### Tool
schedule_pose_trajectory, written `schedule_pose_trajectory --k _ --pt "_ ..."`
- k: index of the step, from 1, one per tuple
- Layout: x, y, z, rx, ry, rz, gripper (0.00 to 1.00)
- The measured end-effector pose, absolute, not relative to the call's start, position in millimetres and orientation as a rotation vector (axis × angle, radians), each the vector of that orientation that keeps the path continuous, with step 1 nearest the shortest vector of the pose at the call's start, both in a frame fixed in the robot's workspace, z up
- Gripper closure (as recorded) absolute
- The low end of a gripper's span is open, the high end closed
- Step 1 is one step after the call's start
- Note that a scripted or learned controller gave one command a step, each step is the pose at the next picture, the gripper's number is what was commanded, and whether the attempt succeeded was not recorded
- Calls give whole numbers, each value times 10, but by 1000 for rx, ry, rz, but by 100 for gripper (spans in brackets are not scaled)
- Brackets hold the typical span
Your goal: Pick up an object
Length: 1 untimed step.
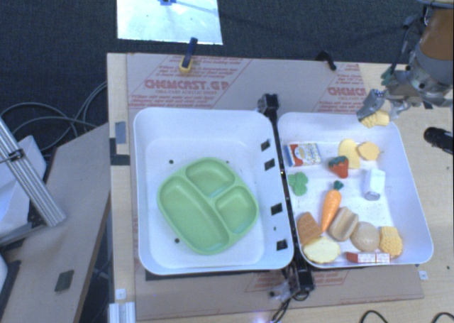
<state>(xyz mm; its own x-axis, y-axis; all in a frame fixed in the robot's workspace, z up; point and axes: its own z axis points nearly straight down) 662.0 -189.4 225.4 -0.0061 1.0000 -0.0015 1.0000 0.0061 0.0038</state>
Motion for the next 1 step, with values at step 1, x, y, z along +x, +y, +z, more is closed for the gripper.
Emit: schedule_pose_trajectory --k 1 --pt "6591 -1293 2321 2209 2232 5 100"
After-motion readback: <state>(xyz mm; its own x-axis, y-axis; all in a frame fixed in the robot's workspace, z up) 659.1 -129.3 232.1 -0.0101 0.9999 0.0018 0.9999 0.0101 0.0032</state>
